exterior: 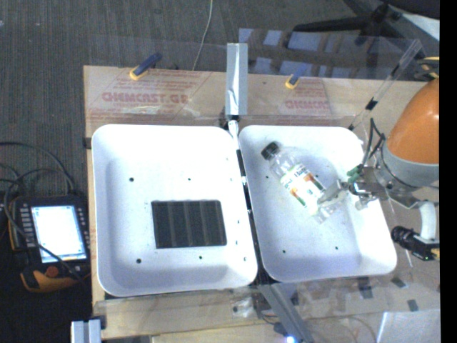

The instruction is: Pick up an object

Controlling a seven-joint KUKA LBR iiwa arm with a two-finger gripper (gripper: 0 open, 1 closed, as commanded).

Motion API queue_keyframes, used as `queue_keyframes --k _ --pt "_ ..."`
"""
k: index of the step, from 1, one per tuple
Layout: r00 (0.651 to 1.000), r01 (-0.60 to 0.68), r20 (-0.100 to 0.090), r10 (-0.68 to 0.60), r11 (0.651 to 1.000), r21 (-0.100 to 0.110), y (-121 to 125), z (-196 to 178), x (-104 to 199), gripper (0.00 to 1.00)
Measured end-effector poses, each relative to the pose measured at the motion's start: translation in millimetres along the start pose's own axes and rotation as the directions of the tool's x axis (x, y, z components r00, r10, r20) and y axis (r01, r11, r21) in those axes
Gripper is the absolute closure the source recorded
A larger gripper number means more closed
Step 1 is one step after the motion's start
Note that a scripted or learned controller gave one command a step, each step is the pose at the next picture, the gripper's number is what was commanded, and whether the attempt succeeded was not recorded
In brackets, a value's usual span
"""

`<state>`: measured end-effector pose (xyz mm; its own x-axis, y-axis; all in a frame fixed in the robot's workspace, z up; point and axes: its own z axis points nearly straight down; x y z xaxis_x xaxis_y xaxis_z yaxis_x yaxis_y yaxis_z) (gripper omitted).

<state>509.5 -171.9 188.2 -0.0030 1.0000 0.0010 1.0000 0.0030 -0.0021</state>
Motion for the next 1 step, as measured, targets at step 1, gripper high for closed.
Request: queue_keyframes --k 1 --pt "0.999 -0.041 -0.001 0.041 0.999 0.000 55.0 55.4 13.9 0.00"
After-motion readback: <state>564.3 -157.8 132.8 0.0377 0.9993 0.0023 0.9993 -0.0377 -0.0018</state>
